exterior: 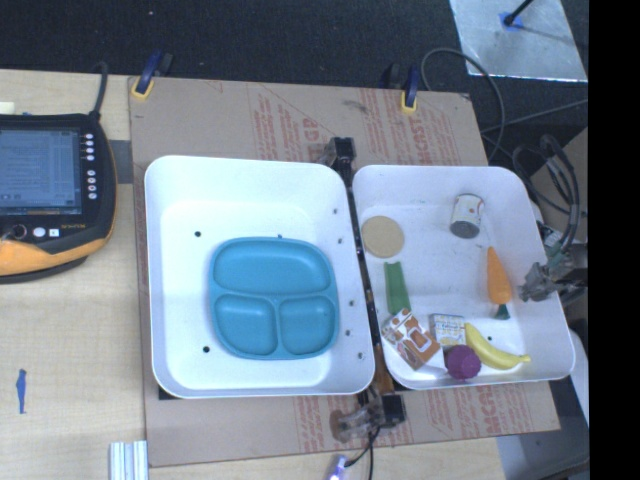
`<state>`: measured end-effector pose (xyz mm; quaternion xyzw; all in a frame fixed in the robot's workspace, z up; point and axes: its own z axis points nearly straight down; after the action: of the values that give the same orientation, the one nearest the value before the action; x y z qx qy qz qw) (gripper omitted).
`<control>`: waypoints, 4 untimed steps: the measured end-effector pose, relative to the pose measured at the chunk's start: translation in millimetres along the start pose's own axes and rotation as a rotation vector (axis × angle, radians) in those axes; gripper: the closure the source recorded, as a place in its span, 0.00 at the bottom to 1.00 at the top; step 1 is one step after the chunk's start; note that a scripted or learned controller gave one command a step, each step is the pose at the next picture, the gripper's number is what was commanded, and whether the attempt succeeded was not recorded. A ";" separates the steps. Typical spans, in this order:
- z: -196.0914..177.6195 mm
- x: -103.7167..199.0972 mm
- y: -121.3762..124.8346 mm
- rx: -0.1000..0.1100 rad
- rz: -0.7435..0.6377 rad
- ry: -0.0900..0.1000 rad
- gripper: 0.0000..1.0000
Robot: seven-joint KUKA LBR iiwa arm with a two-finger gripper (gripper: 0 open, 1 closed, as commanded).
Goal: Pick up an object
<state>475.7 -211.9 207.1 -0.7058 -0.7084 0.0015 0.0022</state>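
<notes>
Two shallow white bins sit side by side on a brown cardboard sheet laid over the bench. The left bin holds a blue divided plate with three compartments, lying flat near the bin's centre. The right bin holds the loose objects. A tan round disc lies near the bin's left wall, and a green stick lies just below it, pointing toward the near edge. A small grey cup rests on its side in the upper middle of the bin. An orange carrot lies toward the right wall, with its green end nearest the camera. Along the near edge, a red-and-white packet lies just beside a small printed box. A purple ball touches a yellow banana, which curves toward the bin's near right corner. The gripper is seen at the right rim of the right bin, near the carrot; whether it is spread or pressed together cannot be told from this view. A handheld control tablet with an orange rim rests on the bench at the far left.
</notes>
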 end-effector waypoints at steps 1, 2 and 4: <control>-0.1 -0.1 0.0 0.000 0.000 0.000 0.00; 81.5 13.2 68.3 -0.001 -0.003 -0.002 0.00; 24.1 -0.4 94.6 -0.002 0.000 -0.001 0.00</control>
<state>570.1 -212.0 182.5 -0.7056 -0.7086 0.0014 0.0010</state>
